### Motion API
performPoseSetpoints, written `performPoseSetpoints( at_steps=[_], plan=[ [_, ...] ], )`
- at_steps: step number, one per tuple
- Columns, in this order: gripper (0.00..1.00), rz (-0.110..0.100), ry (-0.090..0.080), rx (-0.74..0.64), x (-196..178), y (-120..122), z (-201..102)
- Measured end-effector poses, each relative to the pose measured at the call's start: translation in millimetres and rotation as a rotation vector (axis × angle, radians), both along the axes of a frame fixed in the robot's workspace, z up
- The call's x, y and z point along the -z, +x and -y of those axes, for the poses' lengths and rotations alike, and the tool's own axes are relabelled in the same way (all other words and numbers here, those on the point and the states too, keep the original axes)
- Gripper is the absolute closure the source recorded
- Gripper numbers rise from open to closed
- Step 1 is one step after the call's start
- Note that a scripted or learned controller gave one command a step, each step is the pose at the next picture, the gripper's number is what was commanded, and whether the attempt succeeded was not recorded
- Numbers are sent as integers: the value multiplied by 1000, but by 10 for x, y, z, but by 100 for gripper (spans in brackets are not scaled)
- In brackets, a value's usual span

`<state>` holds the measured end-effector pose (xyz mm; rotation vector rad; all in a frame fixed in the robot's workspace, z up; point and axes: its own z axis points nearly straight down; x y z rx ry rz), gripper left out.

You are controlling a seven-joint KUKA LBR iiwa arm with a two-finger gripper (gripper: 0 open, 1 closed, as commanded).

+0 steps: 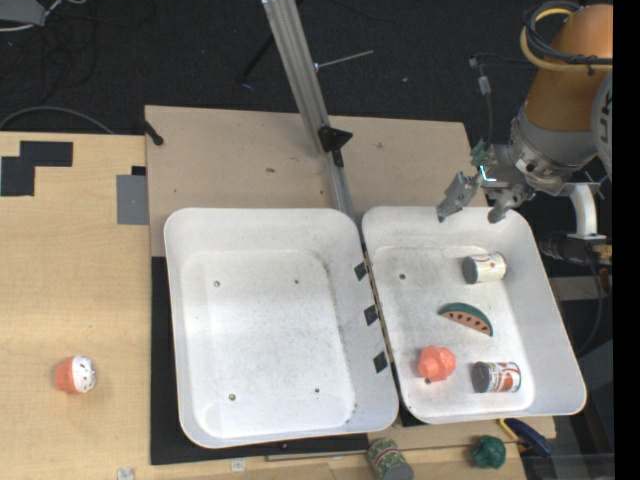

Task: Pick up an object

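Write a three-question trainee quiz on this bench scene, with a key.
1. True or false: the gripper holds the watermelon slice.
2. Which bin holds the red lump? A) left bin B) right bin
3. Fill in: the gripper's fingers are ____.

Key: 1 false, it hangs over the right bin's far edge, holding nothing. 2 B. 3 open.
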<state>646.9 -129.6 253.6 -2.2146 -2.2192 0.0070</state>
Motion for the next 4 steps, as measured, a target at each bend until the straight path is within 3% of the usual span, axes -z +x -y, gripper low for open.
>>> performPoseSetpoints(
  at_steps=[1, 3, 4],
  plan=[
    [0, 4, -1, -2, -28, 8, -2],
    [0, -1, 0, -3, 1223, 11, -150],
    [0, 4, -1, -1, 1639, 9, -167]
  ],
)
